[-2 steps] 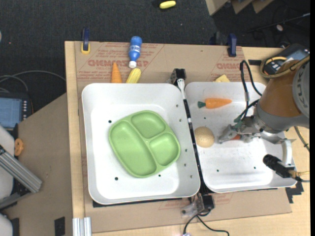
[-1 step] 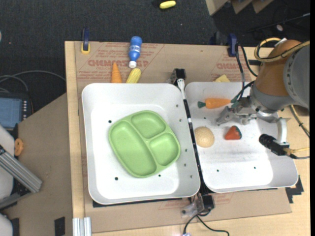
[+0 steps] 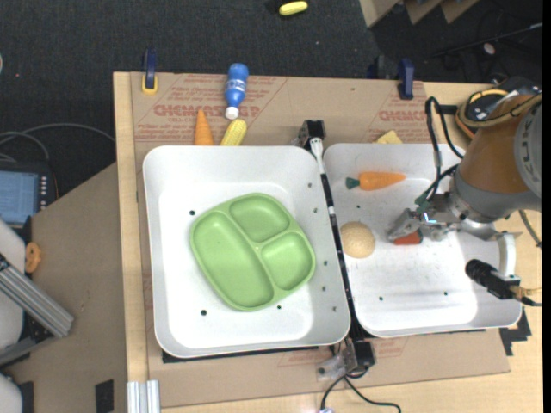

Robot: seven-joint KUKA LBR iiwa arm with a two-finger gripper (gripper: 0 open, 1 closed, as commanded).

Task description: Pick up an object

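Hovering at the red piece right of the potato, the pincer stood apart; it needed to straddle squarely, then close.

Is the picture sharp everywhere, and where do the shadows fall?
Camera view: even, soft light; the green plate and carrot look crisp; the pincer is slightly blurred; faint shadows lie under the left bin's rim; the floor behind is dark.
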